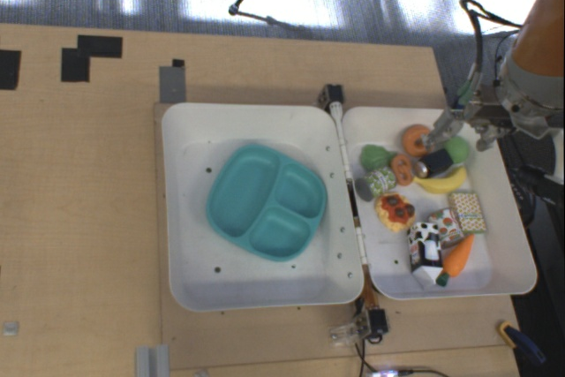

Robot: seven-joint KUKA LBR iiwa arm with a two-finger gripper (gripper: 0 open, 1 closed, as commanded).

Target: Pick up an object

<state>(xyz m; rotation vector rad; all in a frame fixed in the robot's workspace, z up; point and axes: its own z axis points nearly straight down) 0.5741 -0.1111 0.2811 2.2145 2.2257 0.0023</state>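
Teal plate [265, 200] in the white left bin [190, 278]. The white right bin [505, 271] shows a yellow banana [444, 182], an orange carrot [458, 255], a black-and-white cow-spotted carton [425, 243] and a pale chequered box [467, 212]. The desk [79, 216] is tan.

Toys [395, 210] crowd the right bin's [388, 267] middle; the left bin [190, 221] is free all around its teal plate [265, 200]

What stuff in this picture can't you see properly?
- Arm: camera view, cut off by the right and top edges.
- Orange ring toy: partly covered by the pincer.
- Banana: upper side hidden by the robot's gear.
- Patterned box: print too small to read.
- Whether the pincer holds anything: too blurred to tell.
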